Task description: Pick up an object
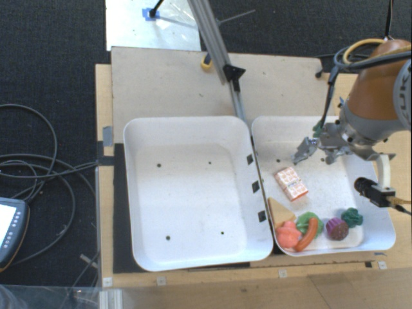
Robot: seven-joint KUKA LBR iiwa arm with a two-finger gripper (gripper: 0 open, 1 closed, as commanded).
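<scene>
While the grey arm with its orange band (380,82) reaches in from the right, its gripper (318,149) hangs over the upper middle of the right bin (270,134). Two metal fingers (304,152) point left and slightly down toward the bin floor, spread a little apart, and nothing lies between them.

Nearest to the gripper is a small box with an orange-and-white pattern (291,183), lying flat on the bin floor below and a little to the left of the fingertips, apart from them. Further toward the front edge of the same bin sits a cluster of toy foods: a tan wedge (279,208) against the bin's left wall, an orange-red round piece (288,235) just in front of it, a green leafy piece (308,220) with a red-orange sausage-like stick (307,234) lying across it, a purple round item (337,228) beside those, and a dark green piece (352,217) touching or just beside the purple one. All of these are well apart from the gripper.

To the left, the second white bin (138,172) shows a few dark specks on its floor. Black cables (38,172) loop on the dark carpet beyond the bench's left edge.
</scene>
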